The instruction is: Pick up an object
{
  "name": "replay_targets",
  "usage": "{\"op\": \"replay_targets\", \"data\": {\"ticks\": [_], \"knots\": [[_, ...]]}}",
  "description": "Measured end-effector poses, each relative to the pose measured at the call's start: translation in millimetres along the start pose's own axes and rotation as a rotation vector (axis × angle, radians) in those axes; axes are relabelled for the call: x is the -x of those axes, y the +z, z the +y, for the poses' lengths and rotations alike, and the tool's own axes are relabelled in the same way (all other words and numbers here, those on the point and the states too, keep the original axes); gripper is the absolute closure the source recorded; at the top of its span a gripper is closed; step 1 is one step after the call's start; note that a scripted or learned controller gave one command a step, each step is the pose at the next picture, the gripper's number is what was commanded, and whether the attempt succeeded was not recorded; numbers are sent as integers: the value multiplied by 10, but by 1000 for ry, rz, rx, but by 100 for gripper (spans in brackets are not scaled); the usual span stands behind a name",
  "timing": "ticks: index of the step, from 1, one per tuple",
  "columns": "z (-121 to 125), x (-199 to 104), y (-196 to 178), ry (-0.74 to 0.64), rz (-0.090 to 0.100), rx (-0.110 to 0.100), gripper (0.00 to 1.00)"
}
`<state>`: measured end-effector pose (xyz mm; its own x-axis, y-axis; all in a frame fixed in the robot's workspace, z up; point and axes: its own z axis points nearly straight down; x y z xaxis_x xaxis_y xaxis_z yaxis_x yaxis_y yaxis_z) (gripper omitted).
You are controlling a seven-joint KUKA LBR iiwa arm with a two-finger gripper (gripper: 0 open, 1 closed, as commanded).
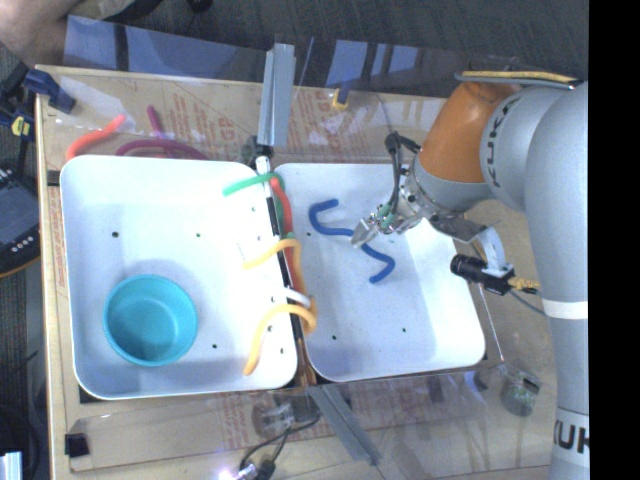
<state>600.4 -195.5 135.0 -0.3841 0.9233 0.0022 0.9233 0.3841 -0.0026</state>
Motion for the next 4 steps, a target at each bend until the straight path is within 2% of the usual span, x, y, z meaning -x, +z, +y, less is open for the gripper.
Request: {"op": "replay_targets", "data": {"ticks": [1, 2, 3, 4], "knots": [[2, 1, -4, 0, -1, 1, 0], [724, -201, 395, -80, -7, 9, 0], [748, -205, 273, -85, -9, 14, 100], [887, -654, 112, -100, 1, 3, 100]]}}
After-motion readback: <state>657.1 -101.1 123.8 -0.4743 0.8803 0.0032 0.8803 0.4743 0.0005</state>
